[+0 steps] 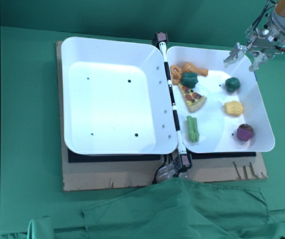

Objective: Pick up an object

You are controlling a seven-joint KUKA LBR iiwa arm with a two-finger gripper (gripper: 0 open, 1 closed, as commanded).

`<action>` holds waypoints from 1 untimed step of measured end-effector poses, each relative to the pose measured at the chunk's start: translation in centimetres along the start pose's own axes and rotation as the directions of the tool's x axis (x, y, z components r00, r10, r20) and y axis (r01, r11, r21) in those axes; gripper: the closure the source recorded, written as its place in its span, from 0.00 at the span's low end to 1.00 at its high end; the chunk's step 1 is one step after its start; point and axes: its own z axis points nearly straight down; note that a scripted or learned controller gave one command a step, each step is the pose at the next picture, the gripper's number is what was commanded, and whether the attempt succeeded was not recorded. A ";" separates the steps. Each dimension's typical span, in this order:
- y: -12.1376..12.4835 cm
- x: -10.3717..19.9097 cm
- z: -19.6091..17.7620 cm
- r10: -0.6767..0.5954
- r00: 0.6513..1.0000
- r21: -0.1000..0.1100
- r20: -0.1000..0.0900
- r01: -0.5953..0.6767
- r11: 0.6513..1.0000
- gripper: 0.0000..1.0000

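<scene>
The right bin point(261, 111) holds several toy foods: an orange pretzel point(176, 74), an orange drumstick point(198, 69), a green pepper point(189, 78), a pizza slice point(192, 97), green asparagus point(193, 129), a dark green broccoli point(232, 84), a yellow corn piece point(234, 108) and a purple-red fruit point(245, 132). My gripper point(243, 59) hangs above the bin's far right corner, up and to the right of the broccoli. Its fingers are spread open with nothing between them.
The left bin point(70, 91) lies beside the right one, joined along a black-and-white divider point(172, 101). Both rest on a cardboard sheet point(107, 176) over green cloth. A folded green cloth point(182, 208) lies at the front.
</scene>
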 end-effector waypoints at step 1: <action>1.4 2.7 10.0 -0.003 1.000 0.009 -0.002 0.003 1.000 0.00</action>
